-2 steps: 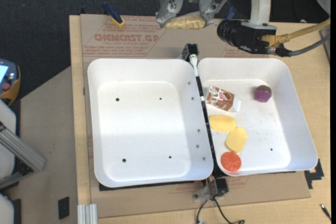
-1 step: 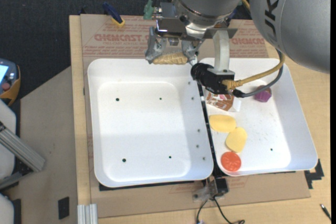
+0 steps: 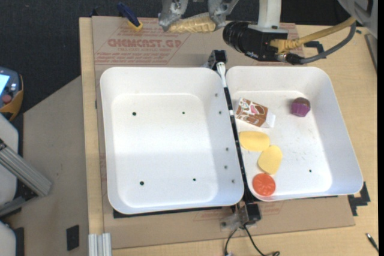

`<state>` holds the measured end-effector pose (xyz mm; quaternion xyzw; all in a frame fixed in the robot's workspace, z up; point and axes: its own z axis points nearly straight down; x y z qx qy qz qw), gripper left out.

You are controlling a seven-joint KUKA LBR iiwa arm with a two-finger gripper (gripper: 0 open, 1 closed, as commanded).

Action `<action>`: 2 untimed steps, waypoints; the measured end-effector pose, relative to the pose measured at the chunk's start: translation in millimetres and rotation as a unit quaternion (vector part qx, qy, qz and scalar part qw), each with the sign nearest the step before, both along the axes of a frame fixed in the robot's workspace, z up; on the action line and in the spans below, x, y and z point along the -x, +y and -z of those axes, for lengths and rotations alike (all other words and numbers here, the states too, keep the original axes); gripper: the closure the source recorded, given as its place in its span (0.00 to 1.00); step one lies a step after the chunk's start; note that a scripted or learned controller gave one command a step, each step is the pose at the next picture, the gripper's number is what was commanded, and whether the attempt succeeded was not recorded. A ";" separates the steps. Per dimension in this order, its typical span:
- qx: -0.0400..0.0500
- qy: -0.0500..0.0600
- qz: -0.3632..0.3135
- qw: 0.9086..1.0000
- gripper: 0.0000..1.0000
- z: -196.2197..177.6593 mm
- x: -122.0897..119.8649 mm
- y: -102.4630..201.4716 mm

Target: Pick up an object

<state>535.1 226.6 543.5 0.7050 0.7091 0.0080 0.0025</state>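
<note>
One pale, lumpy object [image 3: 191, 25] sits clamped between the gripper [image 3: 193, 16] fingers, high beyond the left bin [image 3: 108, 129]; a loose pinch could drop it outside.

Bins [image 3: 120, 84] – smooth white plastic; bench [image 3: 144, 45] – matt cardboard.

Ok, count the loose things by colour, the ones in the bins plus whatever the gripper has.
Yellow pieces: 2
Orange-red ball: 1
Purple ball: 1
Brown and white packet: 1
Tan corn cob, held in the gripper: 1
Total: 6
</note>
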 end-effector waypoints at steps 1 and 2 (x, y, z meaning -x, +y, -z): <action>0.006 0.012 0.003 1.000 1.00 85.2 -3.5 -2.0; 0.002 0.003 0.002 1.000 1.00 3.1 0.9 -2.3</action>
